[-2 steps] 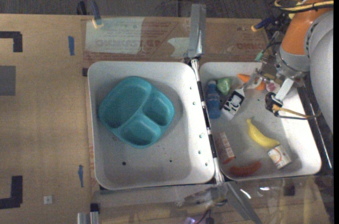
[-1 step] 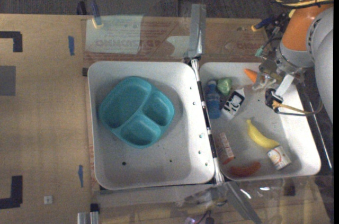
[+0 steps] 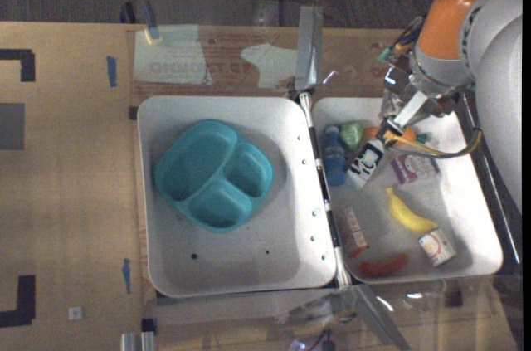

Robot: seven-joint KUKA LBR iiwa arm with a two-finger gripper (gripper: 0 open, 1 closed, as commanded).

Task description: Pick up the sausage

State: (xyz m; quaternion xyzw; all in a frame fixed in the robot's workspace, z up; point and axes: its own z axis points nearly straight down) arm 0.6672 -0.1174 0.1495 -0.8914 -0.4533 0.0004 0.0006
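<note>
Arm [image 3: 477, 17]: grey KUKA with orange band, entering at 2 o'clock and hanging over the far part of the right bin.

Left bin [image 3: 166, 258]: shallow, white; holds a teal divided plate [image 3: 214, 173] toward its 10 o'clock side.

Right bin [image 3: 485, 246]: shallow, white, crowded. A blue bottle [image 3: 333, 156] and a green item [image 3: 352, 132] lie at its 10 o'clock; a white-and-purple packet [image 3: 413, 167] near centre; a banana [image 3: 408, 212] just past centre; a small red-and-white carton [image 3: 355, 231] at 8 o'clock; a small white box [image 3: 437, 246] at 5 o'clock.

Gripper [image 3: 371, 158]: over the bin's 11 o'clock area, above a black-and-white label; whether its jaws are spread or closed cannot be told.

Sausage [image 3: 383, 265]: reddish, lying flat at the right bin's 6 o'clock, close to the near wall. From the gripper it lies toward 6 o'clock, well apart, across the bin. Its long axis runs roughly 3-to-9 o'clock, so a grasp likely closes across it, 12-to-6.

Room: the carton and the white box flank it nearby; the near wall probably limits clearance most.
</note>
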